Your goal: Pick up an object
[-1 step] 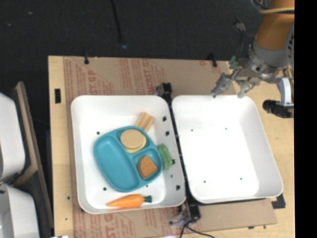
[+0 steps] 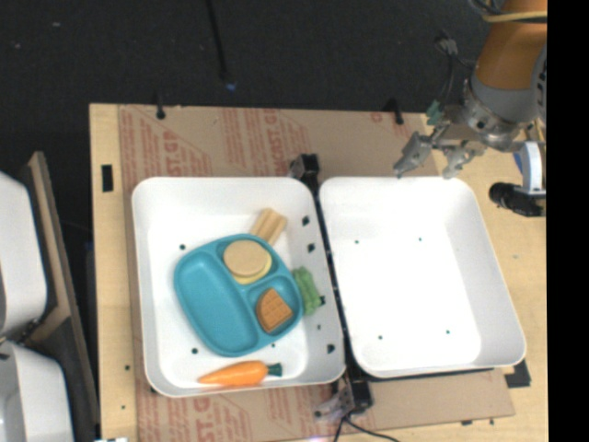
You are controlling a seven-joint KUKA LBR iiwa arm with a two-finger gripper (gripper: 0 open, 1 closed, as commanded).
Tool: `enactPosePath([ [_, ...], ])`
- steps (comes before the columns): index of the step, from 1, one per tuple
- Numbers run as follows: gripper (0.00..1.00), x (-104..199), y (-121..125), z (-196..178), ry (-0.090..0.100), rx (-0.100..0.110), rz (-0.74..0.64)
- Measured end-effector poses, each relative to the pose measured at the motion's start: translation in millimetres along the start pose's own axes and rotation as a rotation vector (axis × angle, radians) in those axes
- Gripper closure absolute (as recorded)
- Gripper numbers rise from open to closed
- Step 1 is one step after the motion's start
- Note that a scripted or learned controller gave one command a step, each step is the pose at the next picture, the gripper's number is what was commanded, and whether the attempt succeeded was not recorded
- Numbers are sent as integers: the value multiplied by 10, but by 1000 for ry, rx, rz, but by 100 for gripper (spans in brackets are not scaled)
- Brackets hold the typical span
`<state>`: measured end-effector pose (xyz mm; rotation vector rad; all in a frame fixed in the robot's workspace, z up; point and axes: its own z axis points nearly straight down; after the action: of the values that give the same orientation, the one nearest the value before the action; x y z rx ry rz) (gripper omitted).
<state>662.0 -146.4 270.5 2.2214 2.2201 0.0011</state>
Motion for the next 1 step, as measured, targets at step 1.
enactPosePath([
  [1,0,1,-30,420,0,4,0],
])
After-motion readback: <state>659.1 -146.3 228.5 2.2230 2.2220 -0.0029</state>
